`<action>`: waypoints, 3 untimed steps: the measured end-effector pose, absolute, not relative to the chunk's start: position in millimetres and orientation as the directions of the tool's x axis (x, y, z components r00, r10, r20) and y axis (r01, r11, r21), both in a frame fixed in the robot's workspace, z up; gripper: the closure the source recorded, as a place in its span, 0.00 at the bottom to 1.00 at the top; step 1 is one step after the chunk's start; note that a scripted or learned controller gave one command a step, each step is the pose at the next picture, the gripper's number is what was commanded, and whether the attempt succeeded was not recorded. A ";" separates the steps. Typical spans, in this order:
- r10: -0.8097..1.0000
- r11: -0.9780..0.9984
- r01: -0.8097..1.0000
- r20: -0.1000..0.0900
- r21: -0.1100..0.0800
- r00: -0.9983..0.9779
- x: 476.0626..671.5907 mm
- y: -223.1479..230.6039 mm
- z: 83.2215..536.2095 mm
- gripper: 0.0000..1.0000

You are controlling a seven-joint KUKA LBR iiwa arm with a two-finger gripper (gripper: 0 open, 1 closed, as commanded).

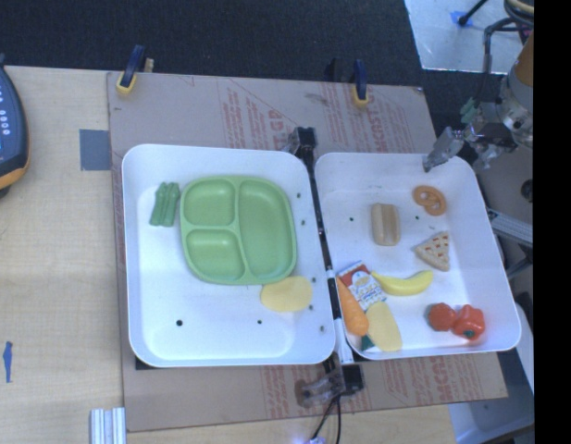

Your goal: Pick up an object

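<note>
Camera view: gripper (440, 160) over right bin (493, 248) far corner; finger state unclear. Pretzel (429, 199) nearest: centre above, then descend.

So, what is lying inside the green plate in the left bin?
The green plate shows three compartments, all bare green plastic. The green beans and yellow chip lie outside it. What is beneath the plate is covered.

Gripper (444, 154) low at upper right, tilted leftward, nothing held.
</note>
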State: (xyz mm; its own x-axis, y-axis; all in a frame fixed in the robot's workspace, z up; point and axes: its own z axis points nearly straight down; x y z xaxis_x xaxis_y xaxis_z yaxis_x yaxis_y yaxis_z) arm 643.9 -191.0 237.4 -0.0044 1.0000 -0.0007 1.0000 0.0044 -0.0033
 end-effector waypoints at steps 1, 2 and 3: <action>1.000 0.008 1.000 0.002 -0.012 -0.008 654.3 -172.2 90.6 0.00; 1.000 0.000 1.000 0.002 -0.005 0.000 608.1 -173.0 159.6 0.00; 1.000 0.009 1.000 -0.001 -0.004 -0.009 645.0 -146.9 89.6 0.00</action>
